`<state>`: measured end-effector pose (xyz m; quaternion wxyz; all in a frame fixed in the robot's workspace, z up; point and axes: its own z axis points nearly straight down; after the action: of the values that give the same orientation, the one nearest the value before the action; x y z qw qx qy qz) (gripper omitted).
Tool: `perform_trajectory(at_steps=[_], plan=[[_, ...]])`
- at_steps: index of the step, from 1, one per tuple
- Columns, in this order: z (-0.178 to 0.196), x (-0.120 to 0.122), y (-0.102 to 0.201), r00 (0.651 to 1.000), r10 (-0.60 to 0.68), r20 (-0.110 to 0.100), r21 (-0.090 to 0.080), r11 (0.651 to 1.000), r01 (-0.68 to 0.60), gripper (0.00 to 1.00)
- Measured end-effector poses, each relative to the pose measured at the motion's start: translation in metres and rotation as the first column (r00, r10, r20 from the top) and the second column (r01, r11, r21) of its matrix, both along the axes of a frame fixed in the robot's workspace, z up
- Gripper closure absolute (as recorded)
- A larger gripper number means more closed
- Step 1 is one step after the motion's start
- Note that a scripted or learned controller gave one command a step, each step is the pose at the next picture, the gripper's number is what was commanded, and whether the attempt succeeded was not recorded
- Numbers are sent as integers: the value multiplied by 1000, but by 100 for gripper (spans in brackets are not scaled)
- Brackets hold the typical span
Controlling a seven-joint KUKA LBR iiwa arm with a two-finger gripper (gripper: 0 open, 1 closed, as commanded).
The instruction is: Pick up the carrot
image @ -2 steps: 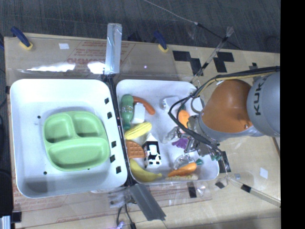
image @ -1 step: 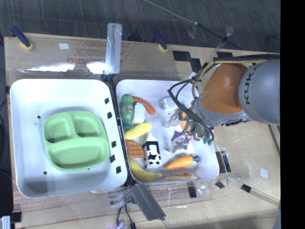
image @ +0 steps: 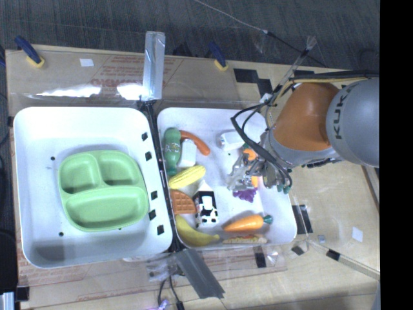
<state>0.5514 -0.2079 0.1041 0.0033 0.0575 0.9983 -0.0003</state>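
Observation:
The carrot (image: 242,223), orange with a green leafy end pointing right, lies flat near the front wall of the right bin (image: 284,205). My gripper (image: 250,173) hangs over the middle right of that bin, above and slightly behind a purple bunch of grapes (image: 244,193). It is a short way behind the carrot and apart from it. The grey arm with its orange band (image: 310,118) reaches in from the right and hides part of the bin's right wall.
The right bin also holds a green bottle (image: 171,148), an orange pepper-like piece (image: 197,143), corn (image: 187,175), a waffle (image: 182,203), a black-and-white carton (image: 206,209), a banana (image: 193,235) and a white item (image: 229,138). The left bin holds a green divided plate (image: 102,189).

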Motion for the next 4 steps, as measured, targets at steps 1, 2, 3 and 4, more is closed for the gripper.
perform_trajectory(at_steps=[1, 2, 3, 4], plan=[[38, -29, -2, 1000, 23, -4, 0, 1000, -23, 100], [37, -29, -2, 1000, 24, -6, 1, 1000, -24, 0], [-12, 2, -2, 1000, -27, -5, 1, 1000, 27, 0], [0, 4, -2, 1000, -21, 1, -1, 1000, 21, 100]])
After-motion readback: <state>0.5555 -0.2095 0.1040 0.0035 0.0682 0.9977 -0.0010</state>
